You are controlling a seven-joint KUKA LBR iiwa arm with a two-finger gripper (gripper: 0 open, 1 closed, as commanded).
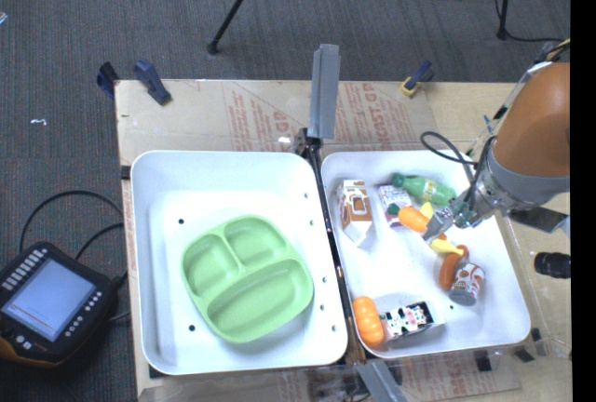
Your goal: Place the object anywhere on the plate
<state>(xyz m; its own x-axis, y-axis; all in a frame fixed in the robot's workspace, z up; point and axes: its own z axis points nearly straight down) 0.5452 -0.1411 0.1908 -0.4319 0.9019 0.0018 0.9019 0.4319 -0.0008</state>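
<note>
Arm: the grey arm with its orange band (549, 116) is reaching in from 3 o'clock, slanting down over the right bin (507, 316).

Gripper: the gripper (440, 228) is hanging low at the upper middle of the right bin, among the small items there. Whether its fingers are apart or closed I cannot tell, and nothing is visibly sitting between them.

Plate: the green plate (247, 288), with three compartments, is lying at the centre of the left bin (154, 205), tilted so that its largest compartment is facing 5 o'clock. Its compartments are showing bare green.

Objects in the right bin: an orange carrot-like piece (412, 218) is lying just beside the gripper at its 10 o'clock. A green bottle (424, 187) is lying on its side at 12 o'clock from the carrot. A small carton (354, 205) is standing near the bin's left wall at 9 o'clock from the gripper. A yellow and orange piece (451, 249) is lying just under the gripper at 5 o'clock. A small can (467, 284) is resting further toward 5 o'clock. An orange fruit (369, 320) and a black-and-white box (406, 320) are touching along the bin's near edge at 7 o'clock.

Surroundings: a handheld screen unit (47, 298) is sitting on the floor at 9 o'clock from the bench.
</note>
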